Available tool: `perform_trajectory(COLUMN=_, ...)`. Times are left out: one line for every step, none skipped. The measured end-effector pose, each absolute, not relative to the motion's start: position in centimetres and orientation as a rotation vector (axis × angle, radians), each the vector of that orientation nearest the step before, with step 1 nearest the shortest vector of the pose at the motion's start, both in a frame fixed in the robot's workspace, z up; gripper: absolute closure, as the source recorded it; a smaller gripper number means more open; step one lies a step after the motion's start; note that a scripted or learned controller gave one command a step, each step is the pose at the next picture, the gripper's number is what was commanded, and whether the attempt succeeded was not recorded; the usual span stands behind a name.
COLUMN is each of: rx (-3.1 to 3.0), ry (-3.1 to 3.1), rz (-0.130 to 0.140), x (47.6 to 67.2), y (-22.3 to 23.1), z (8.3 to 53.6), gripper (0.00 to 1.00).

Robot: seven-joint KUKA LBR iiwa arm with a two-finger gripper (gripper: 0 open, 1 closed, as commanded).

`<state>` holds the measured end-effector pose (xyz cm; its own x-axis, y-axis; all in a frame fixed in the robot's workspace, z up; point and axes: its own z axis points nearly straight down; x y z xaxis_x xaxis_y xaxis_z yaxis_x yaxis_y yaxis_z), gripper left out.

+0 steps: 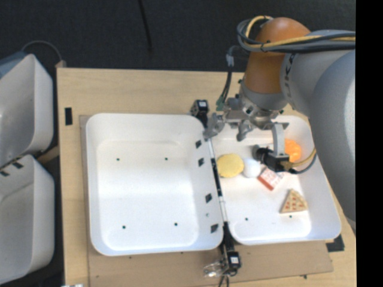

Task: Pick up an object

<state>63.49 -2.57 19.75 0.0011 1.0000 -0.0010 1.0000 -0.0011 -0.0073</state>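
Gripper poised over the stocked right bin

Wedge-shaped piece point(293, 202) is noted nearest, in the right bin point(269, 227). Red-and-white box point(270, 179), yellow disc point(230, 165) and white ball point(252, 168) are clustered beyond it, with an orange piece point(292, 149) farther back. Every pickable item is kept here, hence the gripper point(242, 124) is held over the far end. Whether it is released or clenched cannot be told.

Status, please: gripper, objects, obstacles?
Gripper above right bin's far side. Yellow disc, white ball, red box, triangle, orange object lying in it. Bin divider close by.

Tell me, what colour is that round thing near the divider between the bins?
Yellow; the round thing shows best in the camera view.
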Motion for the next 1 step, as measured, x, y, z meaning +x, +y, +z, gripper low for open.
perform_trajectory(rx=-2.226, ry=-2.208, rz=0.017, x=59.80, y=-10.29, z=11.50, gripper=0.00)
